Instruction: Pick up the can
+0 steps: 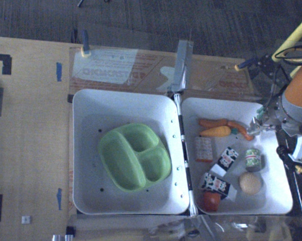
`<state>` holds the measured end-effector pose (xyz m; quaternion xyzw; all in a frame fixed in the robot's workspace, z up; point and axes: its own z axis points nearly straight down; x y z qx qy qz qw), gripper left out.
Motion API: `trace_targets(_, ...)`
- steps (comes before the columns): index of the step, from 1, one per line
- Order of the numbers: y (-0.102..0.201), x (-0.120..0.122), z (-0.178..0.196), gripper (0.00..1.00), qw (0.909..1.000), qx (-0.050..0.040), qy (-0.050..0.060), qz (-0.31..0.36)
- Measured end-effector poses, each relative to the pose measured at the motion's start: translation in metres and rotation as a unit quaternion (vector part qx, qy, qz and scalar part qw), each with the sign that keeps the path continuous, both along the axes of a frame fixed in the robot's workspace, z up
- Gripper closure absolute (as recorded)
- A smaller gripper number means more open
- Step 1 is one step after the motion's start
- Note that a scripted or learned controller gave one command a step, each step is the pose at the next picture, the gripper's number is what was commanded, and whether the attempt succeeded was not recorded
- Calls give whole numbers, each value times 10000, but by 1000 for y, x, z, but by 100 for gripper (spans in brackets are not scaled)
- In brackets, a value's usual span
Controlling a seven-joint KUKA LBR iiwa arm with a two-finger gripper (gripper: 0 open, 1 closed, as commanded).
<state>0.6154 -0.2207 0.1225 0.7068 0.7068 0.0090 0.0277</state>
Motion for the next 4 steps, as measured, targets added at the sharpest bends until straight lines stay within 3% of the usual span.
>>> trace_targets(1, 10, 1, -3, 0, 10000, 69, 34, 51)
trace_targets(2, 11, -50, -20, 0, 9979, 59, 53, 649)
trace_targets(3, 0, -48, -2, 100, 9981, -66, -21, 611)
trace_targets(4, 8, -47, -4, 0, 9978, -4, 10, 664)
